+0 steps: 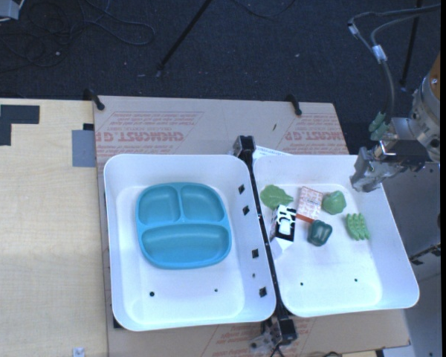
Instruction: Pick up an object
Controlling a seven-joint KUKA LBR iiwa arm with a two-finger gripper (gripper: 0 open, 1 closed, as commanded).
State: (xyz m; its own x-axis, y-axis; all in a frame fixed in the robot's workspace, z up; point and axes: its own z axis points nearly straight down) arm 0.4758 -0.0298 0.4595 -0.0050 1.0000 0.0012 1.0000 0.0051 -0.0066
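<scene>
Covering the table's right part, a brown cardboard sheet (208, 125) with reversed red lettering lay under both white bins, while the table (37, 236) itself showed pale wood to the left, marked with dark grey squares. Beyond the far edge the floor (208, 28) was dark carpet crossed by loose cables. The left bin (126, 296) held a blue divided plate (183, 224) near its middle. The right bin (342, 288) held, along its far half, a green leafy piece (276, 196), a red-and-white packet (309, 203), a black-and-white card (285, 223), a dark green pepper (319, 233), a light green lump (333, 201) and a green ridged piece (357, 226). The tool (368, 173) hung over the right bin's far right edge, holding nothing visible; whether it was open or closed could not be told. The arm was cut off at the right.
</scene>
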